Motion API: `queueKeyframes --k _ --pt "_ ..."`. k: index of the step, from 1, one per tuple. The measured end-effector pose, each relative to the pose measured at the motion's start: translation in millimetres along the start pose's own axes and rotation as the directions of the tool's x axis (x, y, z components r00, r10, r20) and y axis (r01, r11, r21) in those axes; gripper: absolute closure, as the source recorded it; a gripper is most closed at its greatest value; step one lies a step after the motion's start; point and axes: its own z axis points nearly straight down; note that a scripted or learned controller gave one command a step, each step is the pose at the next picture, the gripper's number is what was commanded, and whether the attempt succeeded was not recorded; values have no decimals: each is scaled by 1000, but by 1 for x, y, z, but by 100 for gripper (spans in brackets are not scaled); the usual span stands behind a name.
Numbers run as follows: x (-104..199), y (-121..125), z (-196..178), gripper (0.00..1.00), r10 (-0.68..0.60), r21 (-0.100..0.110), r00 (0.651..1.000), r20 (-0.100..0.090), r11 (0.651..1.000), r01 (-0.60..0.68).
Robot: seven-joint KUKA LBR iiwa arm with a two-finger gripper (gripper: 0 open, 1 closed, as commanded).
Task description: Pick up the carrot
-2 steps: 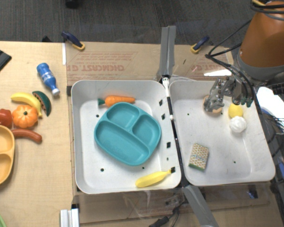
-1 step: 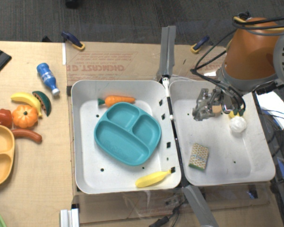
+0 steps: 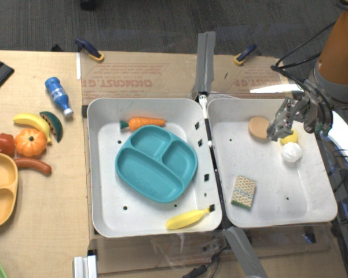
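The orange carrot (image 3: 145,122) with a green stem end lies flat near the back wall of the left bin (image 3: 104,213). It rests just behind the teal divided plate (image 3: 156,162). My gripper (image 3: 276,131) hangs low over the back of the right bin (image 3: 312,207), far to the right of the carrot. It sits between a tan round disc (image 3: 257,127) and a small yellow piece (image 3: 289,138). A white ball (image 3: 291,152) lies just in front of it.
A yellow banana (image 3: 188,219) lies at the left bin's front edge. A small patterned box (image 3: 244,191) sits in the right bin. On the bench to the left are a blue bottle (image 3: 58,96), toy fruit (image 3: 30,142) and a yellow dish (image 3: 0,190).
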Motion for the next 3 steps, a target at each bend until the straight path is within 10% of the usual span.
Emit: queueKeyframes --k 1,2,3 --pt "23 66 72 100 -270 -2 963 -4 963 270" --pt "-19 27 82 100 15 0 1000 -2 1000 -15" --pt "-43 -20 56 100 -172 0 985 0 985 172"
